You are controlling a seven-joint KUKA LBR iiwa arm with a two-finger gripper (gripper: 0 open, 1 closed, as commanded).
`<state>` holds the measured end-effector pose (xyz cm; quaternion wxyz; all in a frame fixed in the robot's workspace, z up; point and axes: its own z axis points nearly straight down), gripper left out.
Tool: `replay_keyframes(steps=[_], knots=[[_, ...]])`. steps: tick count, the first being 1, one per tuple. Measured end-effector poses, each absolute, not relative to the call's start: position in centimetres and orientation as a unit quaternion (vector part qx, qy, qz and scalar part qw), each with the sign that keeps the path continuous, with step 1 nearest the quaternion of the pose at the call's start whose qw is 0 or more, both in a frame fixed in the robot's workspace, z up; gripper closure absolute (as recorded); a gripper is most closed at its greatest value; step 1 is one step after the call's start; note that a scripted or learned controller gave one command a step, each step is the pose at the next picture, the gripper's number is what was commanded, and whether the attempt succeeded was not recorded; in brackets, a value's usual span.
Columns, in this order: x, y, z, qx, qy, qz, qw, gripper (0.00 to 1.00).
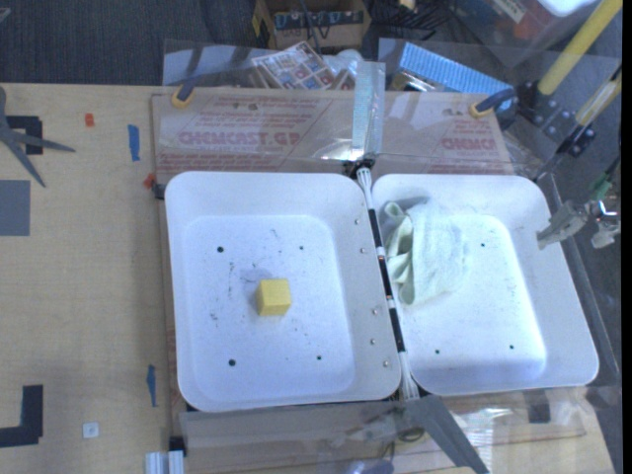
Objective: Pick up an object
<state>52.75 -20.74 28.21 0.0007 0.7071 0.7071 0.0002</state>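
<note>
Left bin (197,215), item one: yellow block (275,297) loose at centre, clear for grasping; right bin (553,363): pale crumpled cloth (427,255) against dividing wall; pincer (573,223) at right bin's far-right rim, finger state indiscernible.

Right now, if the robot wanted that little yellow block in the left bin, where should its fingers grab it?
Probably from straight above, closing on two opposite flat sides of the yellow block. It sits alone near the middle of the left bin, well away from the walls, so fingers could drop down on either side. It lies slightly turned against the bin's edges, so the gripper may need to twist to match its faces.
</note>
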Motion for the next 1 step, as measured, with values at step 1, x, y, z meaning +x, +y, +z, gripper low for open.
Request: replay_keyframes(steps=[1], knots=[[60.32,-12.95,13.3,0.609,0.793,0.0005,0.001,0.0]])
